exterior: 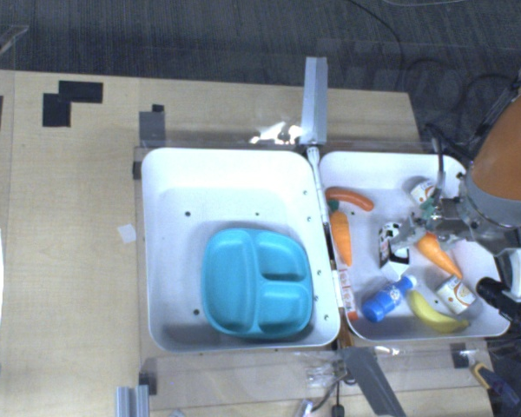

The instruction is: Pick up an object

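On the counter [61,259] the left bin [169,181] holds a blue divided plate [256,281], while over the crowded right bin [373,168] the end effector [430,224], its state impossible to tell, hovers at an orange carrot [438,252], apparently mid-approach; next comes a short descent, clear of the near wall.

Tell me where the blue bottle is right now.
The blue bottle lies in the right bin, near its front edge, just left of the banana and below the carrot by the divider.
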Available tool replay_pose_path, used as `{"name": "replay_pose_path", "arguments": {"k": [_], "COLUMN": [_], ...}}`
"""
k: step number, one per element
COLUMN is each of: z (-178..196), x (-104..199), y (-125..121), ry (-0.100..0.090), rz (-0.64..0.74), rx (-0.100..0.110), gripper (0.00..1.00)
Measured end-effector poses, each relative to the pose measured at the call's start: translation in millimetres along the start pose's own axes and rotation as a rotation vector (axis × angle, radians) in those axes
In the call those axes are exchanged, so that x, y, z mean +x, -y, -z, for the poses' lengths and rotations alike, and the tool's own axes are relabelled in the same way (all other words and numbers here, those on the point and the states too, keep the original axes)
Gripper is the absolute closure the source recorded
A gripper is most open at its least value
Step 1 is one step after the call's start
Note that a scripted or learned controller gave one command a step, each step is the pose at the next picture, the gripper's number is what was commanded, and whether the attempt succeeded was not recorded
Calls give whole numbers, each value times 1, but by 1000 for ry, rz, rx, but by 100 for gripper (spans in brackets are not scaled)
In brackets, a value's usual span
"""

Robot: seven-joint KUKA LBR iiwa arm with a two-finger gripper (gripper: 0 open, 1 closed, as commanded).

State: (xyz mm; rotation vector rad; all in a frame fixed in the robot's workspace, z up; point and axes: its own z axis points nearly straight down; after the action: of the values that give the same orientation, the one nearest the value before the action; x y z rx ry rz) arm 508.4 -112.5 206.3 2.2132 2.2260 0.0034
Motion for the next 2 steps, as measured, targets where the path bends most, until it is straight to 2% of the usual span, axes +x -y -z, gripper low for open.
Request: {"name": "replay_pose_path", "arguments": {"k": [1, 2], "z": [-113, -101], "x": [-45, -45], "y": [-39, -41], "ry": [1, 3], "rz": [181, 183], "rx": [-3, -9], "gripper": [0, 100]}}
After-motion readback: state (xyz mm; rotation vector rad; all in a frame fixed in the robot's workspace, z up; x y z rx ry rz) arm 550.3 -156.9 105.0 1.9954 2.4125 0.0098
